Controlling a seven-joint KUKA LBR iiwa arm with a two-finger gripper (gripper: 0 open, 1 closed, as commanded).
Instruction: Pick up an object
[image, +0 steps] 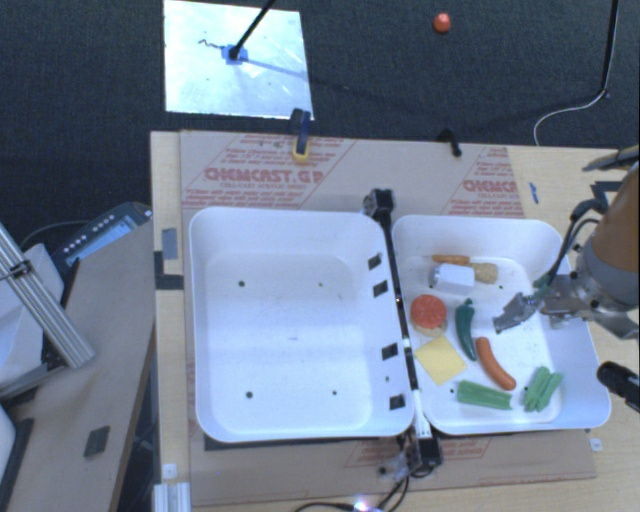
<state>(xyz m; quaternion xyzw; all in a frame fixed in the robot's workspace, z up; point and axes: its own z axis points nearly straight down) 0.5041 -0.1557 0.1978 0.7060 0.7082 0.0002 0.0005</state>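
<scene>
gripper (512, 314) sits by the right bin's (575, 395) right edge, grip unclear, carrot (495, 363) just below-left, long axis running diagonal.

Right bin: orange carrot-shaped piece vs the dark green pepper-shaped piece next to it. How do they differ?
Colour: the carrot-shaped piece is orange-red; the pepper-shaped piece is dark green.
Pose: the carrot-shaped piece lies on a diagonal, running down toward the bin's near right; the pepper-shaped piece lies closer to straight up-and-down in the view, slightly curved.
Place: the pepper-shaped piece sits beside the round red piece; the carrot-shaped piece lies nearer the bin's front.
Shared: both are slim, elongated and lie flat in the right bin.
</scene>
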